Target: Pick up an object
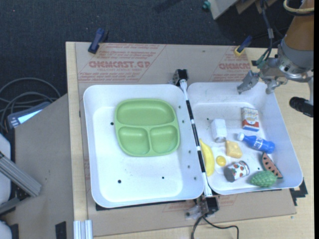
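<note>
"CHEMCAST GP" on brown sheet (pixel 119 62)

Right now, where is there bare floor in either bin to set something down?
Left bin: bare strip left of and below the green tray. Right bin: bare near the gripper, above the carton. Crowded from the blue bottle down to the banana.

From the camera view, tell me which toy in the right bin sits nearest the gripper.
The red-and-white carton, at the pile's far end. It sits just below the gripper, which hovers at the right bin's far rim. The blue bottle and white cup lie farther off.
</note>
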Controlling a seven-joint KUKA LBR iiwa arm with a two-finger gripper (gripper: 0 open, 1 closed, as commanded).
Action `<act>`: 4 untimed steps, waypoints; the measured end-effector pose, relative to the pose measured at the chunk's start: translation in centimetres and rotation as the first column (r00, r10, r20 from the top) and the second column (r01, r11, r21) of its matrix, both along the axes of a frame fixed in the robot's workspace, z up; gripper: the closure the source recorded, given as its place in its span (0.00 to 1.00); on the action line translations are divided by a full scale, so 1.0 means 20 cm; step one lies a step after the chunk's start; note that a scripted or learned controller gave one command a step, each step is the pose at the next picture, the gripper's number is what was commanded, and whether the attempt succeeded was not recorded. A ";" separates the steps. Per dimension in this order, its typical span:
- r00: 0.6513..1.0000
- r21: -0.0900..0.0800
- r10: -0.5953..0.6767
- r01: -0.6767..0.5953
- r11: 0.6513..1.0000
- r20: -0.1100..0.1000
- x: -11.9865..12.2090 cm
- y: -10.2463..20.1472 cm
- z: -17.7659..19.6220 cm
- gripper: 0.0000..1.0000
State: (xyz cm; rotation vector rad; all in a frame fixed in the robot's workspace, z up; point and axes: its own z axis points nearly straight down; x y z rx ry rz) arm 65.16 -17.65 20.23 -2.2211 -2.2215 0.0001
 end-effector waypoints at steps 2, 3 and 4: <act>1.000 -0.002 0.000 0.000 1.000 0.002 -0.24 -0.15 -0.54 1.00; 1.000 0.001 0.002 -0.002 1.000 -0.001 -0.20 0.16 -0.59 1.00; 1.000 0.000 0.001 -0.001 1.000 0.002 -0.33 0.53 -0.09 1.00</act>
